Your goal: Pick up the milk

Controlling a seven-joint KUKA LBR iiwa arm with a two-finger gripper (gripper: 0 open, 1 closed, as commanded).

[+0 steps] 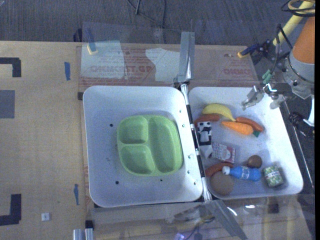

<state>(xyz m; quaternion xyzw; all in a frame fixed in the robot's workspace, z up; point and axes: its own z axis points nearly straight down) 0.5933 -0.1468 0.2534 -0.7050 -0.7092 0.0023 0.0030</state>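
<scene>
Small black-and-white cow-patterned milk (pixel 203 132) carton at right bin's (pixel 290 149) left wall, no legible print, gripper (pixel 263 95) open, empty, above far rim

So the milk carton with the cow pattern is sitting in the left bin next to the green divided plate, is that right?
Not quite. The camera view shows the milk carton in the right bin, against its left wall, below the banana. The green divided plate sits by itself in the left bin.
</scene>
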